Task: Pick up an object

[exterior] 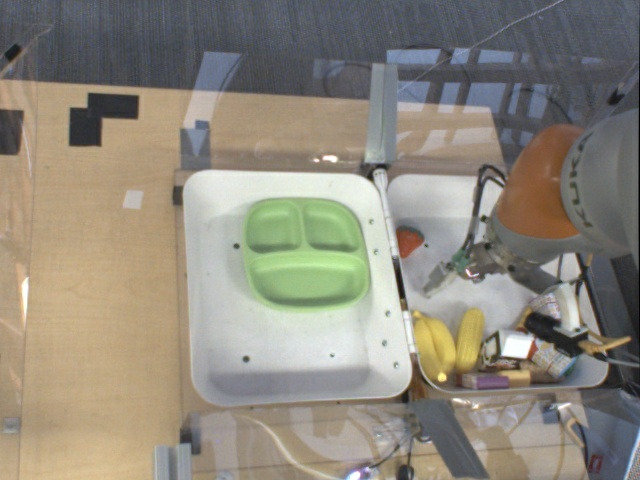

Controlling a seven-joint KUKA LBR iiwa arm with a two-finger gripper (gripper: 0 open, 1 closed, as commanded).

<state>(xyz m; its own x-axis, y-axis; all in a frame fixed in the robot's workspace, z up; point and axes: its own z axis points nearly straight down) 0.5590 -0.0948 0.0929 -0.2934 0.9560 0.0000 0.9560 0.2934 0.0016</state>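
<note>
In the right bin (pixel 432 204) lie a small red object (pixel 409 239) by the left wall, two bananas (pixel 433 343) and a yellow corn-like piece (pixel 470 335) at the front. My gripper (pixel 440 276) hangs low over the bin's middle, just right of and below the red object and above the bananas. The grey arm with its orange band (pixel 535 198) covers the bin's right part. Nothing can be made out in the gripper.
The left bin (pixel 215 298) bears a green divided plate (pixel 305 252). Small boxes and packets (pixel 525 353) and a purple tube (pixel 490 379) crowd the right bin's front right corner. A metal divider post (pixel 381 118) stands behind the bins.
</note>
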